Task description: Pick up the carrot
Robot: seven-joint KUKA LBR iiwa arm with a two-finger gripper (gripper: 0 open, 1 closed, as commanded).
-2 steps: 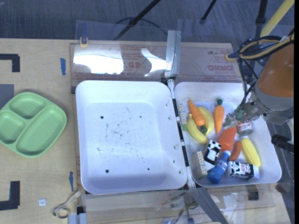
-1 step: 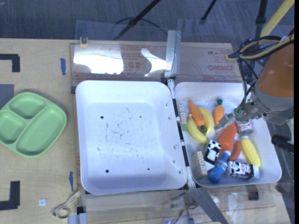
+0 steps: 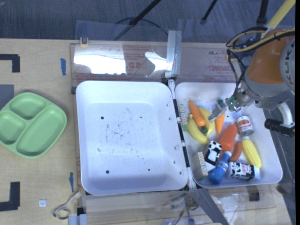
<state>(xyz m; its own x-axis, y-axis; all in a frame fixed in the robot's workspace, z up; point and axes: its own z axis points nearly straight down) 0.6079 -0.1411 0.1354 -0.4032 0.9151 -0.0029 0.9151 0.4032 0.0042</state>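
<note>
your carrot (image 3: 197, 115) lies in the right bin (image 3: 274, 172), near its left wall, resting across a banana (image 3: 196, 131). the gripper (image 3: 219, 110) hangs just to the carrot's right, apart from it, with nothing between its fingers; you cannot tell how wide the claw stands. a corn cob (image 3: 251, 153), a small can (image 3: 244, 125) and a blue bottle (image 3: 219, 171) lie nearby.

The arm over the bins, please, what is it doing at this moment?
The arm reaches in from the right, and its gripper is low over the right bin, which is full of toy food. The carrot lies on the banana, just left of the gripper. Nothing can be seen between the fingers, so the carrot is not yet picked up.
</note>
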